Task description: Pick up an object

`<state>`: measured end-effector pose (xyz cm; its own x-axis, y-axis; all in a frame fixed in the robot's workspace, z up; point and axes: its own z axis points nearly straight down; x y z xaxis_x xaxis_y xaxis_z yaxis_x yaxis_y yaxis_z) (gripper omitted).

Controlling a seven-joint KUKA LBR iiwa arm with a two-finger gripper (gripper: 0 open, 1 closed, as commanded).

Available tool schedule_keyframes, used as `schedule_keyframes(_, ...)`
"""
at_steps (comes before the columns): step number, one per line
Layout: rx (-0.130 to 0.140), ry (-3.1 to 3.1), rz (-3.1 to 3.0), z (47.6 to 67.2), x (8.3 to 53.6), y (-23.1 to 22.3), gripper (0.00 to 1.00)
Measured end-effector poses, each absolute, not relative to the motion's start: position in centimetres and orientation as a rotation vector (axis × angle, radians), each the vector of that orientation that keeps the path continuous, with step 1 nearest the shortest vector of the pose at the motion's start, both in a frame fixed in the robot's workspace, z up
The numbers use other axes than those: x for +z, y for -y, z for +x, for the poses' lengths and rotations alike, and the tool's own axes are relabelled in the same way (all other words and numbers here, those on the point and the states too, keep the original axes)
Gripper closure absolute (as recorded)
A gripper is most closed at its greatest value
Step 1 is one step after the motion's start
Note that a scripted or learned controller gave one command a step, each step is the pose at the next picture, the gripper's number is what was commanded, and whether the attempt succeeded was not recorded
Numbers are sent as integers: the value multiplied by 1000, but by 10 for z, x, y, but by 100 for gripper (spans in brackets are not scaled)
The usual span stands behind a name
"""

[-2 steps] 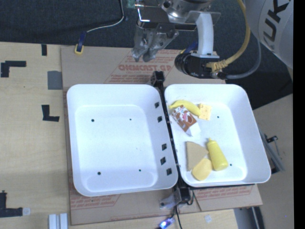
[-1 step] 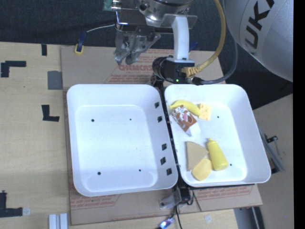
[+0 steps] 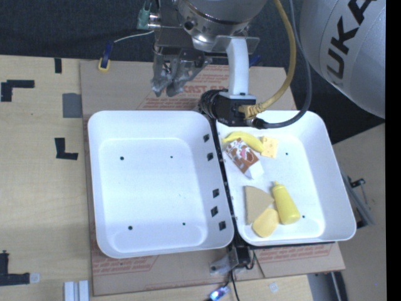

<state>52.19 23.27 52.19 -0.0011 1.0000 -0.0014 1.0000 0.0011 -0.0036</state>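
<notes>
My gripper hangs high above the cardboard behind the left bin, its fingers close together with nothing between them. The right bin holds the objects. A yellow banana lies at its back left, with a red and white snack packet just in front and a pale yellow cheese wedge beside it. Nearer the front lie a tan bread slice, a yellow mustard bottle and a pale yellow lemon-like piece.
The two white bins sit side by side on a cardboard sheet on the wooden bench. A row of black clips runs along the divide between them. The big grey arm body looms over the right rear.
</notes>
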Motion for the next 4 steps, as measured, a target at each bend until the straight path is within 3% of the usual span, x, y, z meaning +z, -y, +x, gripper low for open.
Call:
schedule_keyframes(2, 4, 2222, -2220, 483, 535, -233, 100)
schedule_keyframes(4, 3, 2222, -2220, 484, 531, -233, 100)
